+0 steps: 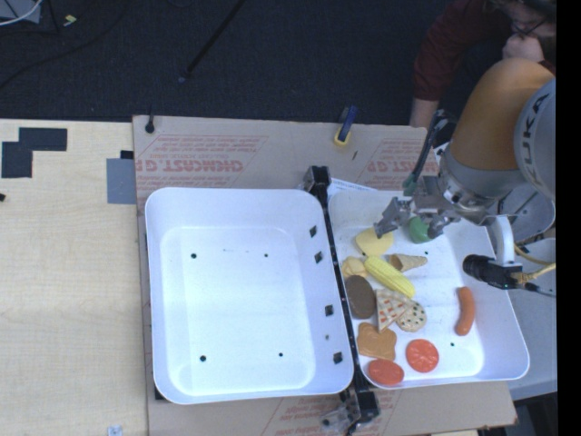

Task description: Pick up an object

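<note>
The pincer (413, 218) hangs low over the right bin's (508, 357) far end, fingers spread wide, a green ball (418, 230) just beside them, ungripped; toy food clusters nearer, corn (389, 274) just beyond the ball, within reach.

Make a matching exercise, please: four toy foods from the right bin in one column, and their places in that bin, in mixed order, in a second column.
Things:
1. corn cob
2. sausage
3. tomato slice
4. green ball

Places:
A. alone, near the bin's right side
B. near the front rim
C. at the back, beside the tool
D. in the middle of the pile

Pairs: 1-D, 2-A, 3-B, 4-C
</note>
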`<state>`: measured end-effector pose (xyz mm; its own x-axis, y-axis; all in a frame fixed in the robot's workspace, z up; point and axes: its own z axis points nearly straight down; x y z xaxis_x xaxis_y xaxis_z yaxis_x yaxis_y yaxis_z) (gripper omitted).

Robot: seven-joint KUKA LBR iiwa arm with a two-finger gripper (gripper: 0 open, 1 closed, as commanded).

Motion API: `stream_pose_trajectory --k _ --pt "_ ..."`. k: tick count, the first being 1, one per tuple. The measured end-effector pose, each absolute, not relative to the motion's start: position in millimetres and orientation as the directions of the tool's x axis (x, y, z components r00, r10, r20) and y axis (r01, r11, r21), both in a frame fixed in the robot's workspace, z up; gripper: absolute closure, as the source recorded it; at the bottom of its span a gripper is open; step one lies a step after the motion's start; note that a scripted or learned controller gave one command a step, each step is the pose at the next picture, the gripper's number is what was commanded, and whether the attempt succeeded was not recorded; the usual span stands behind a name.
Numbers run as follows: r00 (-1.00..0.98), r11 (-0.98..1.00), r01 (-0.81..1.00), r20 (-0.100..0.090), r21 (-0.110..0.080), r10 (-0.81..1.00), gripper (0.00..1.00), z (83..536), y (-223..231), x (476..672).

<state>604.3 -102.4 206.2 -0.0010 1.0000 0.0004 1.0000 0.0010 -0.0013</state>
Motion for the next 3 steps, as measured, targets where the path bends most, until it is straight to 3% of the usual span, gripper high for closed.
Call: stream_pose_trajectory --k 1,2,3 --pt "0.000 0.000 1.000 -0.001 -0.004 1.000 0.00 96.6 -138.7 612.2" --pt "-0.001 0.001 1.000 0.001 -0.001 1.000 0.00 86.9 -101.8 632.9" --pt "0.002 -0.002 1.000 0.002 -0.003 1.000 1.00 97.1 -103.0 632.0"
